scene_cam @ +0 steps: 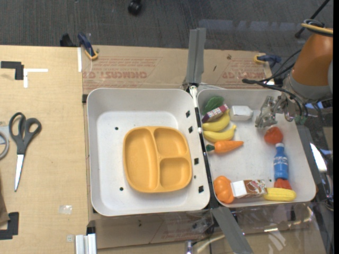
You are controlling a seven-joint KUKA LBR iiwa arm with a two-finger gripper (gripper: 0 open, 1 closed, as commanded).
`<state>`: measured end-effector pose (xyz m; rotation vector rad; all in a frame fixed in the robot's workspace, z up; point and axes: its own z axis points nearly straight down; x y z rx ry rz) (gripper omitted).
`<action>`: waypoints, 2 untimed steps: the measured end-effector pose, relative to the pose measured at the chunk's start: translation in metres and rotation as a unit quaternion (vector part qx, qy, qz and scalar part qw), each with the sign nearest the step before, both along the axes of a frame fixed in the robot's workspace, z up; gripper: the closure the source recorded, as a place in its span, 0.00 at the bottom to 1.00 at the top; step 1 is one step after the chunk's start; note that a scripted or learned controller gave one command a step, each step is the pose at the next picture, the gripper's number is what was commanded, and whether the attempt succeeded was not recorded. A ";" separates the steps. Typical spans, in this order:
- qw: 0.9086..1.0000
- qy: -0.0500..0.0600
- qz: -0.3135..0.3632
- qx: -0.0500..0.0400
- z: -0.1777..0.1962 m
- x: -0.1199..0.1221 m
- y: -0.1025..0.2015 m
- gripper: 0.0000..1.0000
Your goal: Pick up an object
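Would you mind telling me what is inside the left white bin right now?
The left bin holds one yellow divided tray with three compartments, lying flat near its middle. Whatever lies beneath the tray is covered, so I cannot tell.

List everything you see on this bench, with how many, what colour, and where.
Left bin: 1, white, holds the tray.
Tray: 1, yellow, three compartments.
Right bin: 1, white, holds the toys.
Bananas: 2, yellow, right bin's upper left.
Carrot: 1, orange, below bananas.
Bottle: 1, blue, right side.
Tomato: 1, red, above bottle.
White block: 1, near top.
Orange: 1, bottom left.
Scissors: 1, black-handled, bench's left.
Arm: 1, grey and orange, upper right.
Pincer: 1, metallic, over right bin's top.
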<state>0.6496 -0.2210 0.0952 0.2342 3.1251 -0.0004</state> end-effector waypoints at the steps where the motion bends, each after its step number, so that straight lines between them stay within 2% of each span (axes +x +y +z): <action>1: 1.000 0.000 0.000 0.000 0.000 0.000 0.000 0.00; 2: 1.000 0.001 -0.009 0.000 -0.002 -0.064 -0.001 0.00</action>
